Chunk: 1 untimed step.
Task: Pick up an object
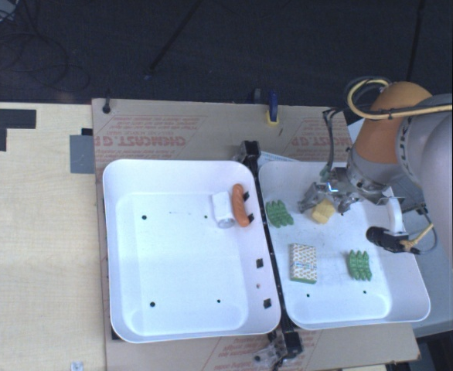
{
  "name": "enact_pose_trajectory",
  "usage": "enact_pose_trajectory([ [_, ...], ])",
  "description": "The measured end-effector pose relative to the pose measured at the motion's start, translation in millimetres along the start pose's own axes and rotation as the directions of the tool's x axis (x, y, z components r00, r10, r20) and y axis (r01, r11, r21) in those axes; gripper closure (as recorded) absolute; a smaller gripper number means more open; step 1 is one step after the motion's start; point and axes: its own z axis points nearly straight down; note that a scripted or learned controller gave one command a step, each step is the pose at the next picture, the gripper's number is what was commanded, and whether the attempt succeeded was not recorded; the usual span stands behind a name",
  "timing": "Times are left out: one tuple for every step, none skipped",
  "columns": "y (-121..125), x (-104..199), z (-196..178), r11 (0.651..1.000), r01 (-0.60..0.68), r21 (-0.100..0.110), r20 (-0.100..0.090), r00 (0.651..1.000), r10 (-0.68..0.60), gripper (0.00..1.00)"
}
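Yellow block between jaws, mid-bin, clear of walls.

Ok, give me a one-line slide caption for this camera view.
End effector low over a yellow piece in the right bin; orange sausage lies in the left bin.

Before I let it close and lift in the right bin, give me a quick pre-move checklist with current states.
1. Gripper over the right bin: ok.
2. Target beneath it: the yellow piece lies right at the gripper: ok.
3. Yellow piece between the fingers: cannot tell.
4. Neighbours clear of the target: the green piece lies apart to the view's left, the patterned pad nearer the camera: ok.
5. Other green piece away from the gripper: ok.
6. Left bin's white cylinder and orange piece stay out of the way: ok.
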Motion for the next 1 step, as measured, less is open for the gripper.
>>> enact_pose_trajectory([
  [0.0,-1.7,-15.6,1.0,-0.002,-0.002,0.001,1.0,0.002,1.0],
])
